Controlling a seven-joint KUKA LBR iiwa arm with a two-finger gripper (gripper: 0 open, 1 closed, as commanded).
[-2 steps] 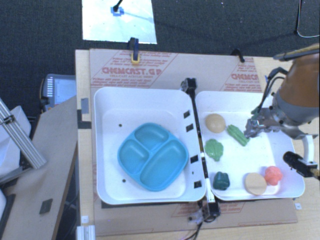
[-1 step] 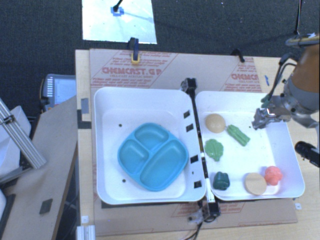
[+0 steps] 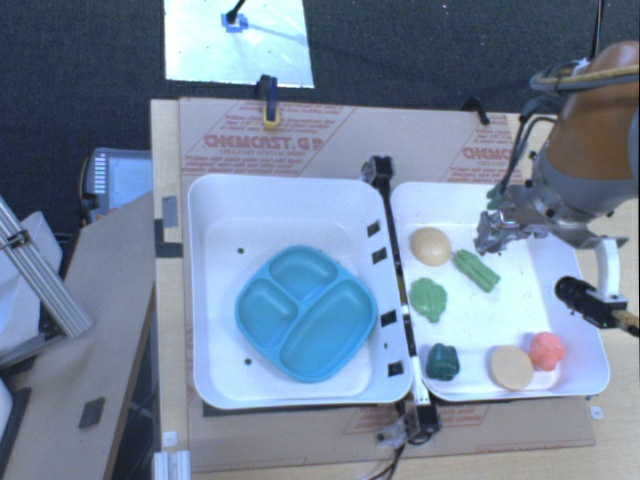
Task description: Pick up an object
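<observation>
The right bin holds several toy foods: a tan round bun, a green pickle, a green leafy piece, a dark green pepper, a beige disc and a pink-red fruit. My gripper hangs over the bin's back part, just above and right of the pickle's upper end and right of the bun. Nothing visible sits between its fingers.
The left bin holds a blue divided plate. A black clip rail runs between the two bins. A black fixture sticks in at the right bin's right rim. Cardboard lies under both bins.
</observation>
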